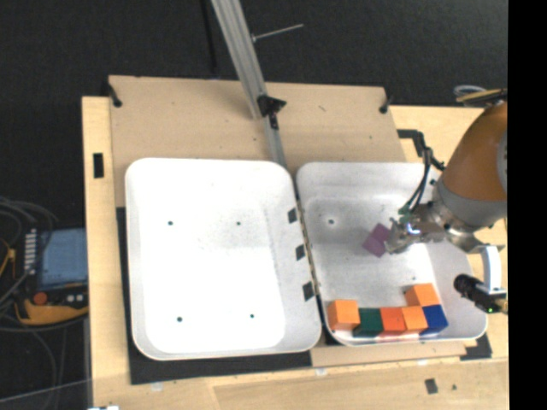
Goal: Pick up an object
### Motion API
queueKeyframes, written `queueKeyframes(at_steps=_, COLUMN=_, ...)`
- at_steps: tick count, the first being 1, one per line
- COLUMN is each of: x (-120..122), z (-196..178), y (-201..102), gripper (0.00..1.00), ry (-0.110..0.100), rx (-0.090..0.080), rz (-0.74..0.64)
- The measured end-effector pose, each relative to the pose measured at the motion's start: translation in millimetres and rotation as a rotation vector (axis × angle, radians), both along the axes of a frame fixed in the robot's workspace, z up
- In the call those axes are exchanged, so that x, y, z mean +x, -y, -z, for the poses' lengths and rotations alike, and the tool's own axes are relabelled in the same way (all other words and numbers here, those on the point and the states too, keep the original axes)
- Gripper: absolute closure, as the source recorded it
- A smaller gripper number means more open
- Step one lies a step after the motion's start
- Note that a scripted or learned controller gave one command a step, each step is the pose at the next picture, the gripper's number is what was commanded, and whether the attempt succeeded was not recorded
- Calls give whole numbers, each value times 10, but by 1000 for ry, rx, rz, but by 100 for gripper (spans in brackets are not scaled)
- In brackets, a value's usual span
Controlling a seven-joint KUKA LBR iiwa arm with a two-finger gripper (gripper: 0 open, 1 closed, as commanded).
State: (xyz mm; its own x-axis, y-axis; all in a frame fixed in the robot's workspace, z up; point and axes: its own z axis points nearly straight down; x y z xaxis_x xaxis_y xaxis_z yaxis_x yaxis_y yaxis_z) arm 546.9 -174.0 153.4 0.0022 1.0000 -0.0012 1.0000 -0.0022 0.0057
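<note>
The end effector [395, 239] grips a purple block [376, 240] above the right bin [342, 186], away from the blocks [389, 317] along its near wall.

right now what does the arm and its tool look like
The arm comes in from the right as a rounded, bulky shape, orange on top with a grey section below it. Thin dark cables run down beside it toward the wrist. The tool at its end is small, metallic and grey, with dark parts. A white piece with a black knob sits lower right of the arm.
</note>
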Motion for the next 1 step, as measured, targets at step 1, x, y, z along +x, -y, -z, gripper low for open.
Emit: queueKeyframes(at_steps=1, x=88, z=-578, y=-64, gripper=100, ry=3, rx=-1, rz=-7)
